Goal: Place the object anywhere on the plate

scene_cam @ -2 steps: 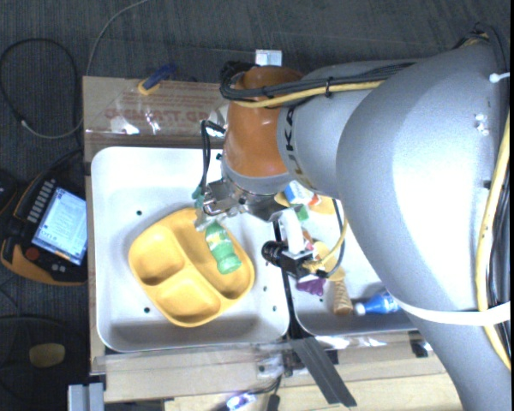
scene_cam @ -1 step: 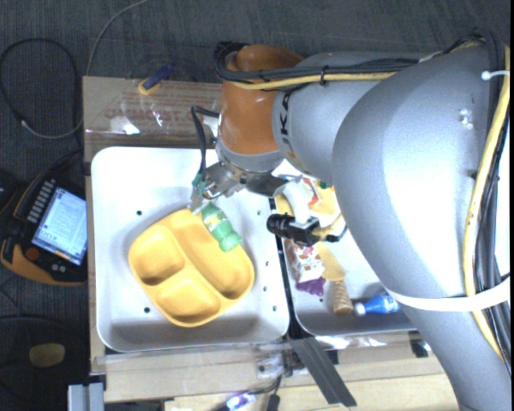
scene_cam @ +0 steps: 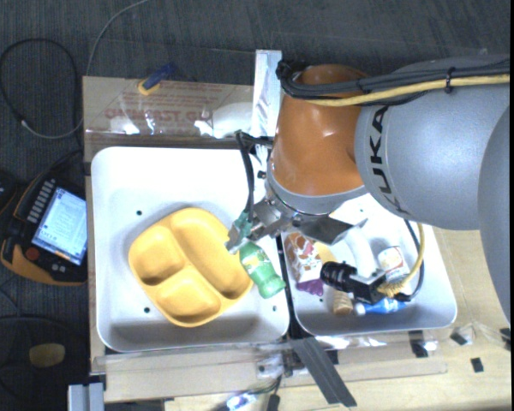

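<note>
A yellow divided plate (scene_cam: 182, 266) lies in the left bin (scene_cam: 120, 187), toward its front right. A green bottle (scene_cam: 262, 271) with a pale label hangs tilted over the plate's right rim and the wall between the two bins. Its darker green top end sits between the fingers of my gripper (scene_cam: 245, 227), which is shut on it just above the plate's right edge. The grey arm with its orange band (scene_cam: 319, 139) hides the back of the right bin.
The right bin (scene_cam: 437, 302) holds a printed snack packet (scene_cam: 304, 259), a small bottle with a blue cap (scene_cam: 370, 307), a clear jar (scene_cam: 391, 259) and a white item (scene_cam: 358, 245). Behind the bins lie cardboard with a plastic bag (scene_cam: 167, 110). A handheld pendant (scene_cam: 51, 225) sits far left.
</note>
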`<act>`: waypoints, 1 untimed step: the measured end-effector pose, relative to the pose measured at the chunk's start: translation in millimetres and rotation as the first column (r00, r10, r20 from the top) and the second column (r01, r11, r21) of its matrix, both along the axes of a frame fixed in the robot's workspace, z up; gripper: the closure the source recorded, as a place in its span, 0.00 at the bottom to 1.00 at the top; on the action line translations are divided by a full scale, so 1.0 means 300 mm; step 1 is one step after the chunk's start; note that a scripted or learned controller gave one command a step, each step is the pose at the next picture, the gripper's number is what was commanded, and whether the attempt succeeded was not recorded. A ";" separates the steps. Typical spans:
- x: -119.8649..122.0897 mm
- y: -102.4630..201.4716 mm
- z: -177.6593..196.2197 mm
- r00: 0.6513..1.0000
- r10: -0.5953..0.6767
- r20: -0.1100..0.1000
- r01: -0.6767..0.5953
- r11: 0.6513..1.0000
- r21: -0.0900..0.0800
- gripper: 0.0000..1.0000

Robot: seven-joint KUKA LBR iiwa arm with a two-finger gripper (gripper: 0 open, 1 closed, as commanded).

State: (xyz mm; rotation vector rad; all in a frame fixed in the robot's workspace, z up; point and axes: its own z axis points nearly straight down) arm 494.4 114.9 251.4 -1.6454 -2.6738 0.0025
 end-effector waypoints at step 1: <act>0.000 0.001 0.000 1.000 0.000 0.000 0.000 1.000 0.001 0.00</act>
